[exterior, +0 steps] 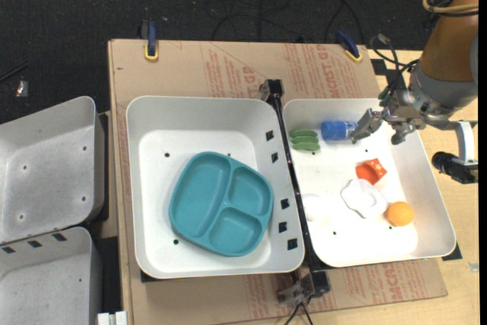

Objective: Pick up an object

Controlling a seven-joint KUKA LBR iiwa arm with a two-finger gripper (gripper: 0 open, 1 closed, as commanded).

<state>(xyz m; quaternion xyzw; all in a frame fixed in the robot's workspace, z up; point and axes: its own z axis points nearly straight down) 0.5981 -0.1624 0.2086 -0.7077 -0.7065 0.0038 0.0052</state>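
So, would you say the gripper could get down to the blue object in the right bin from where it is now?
Probably yes. The gripper hangs open just right of the blue object, which lies apart from the green object, with nothing over it.

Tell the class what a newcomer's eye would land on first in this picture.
Probably the teal divided plate lying in the left bin. Next, the small bright items in the right bin: an orange ball, a red block, a blue object, with the tool open above them.
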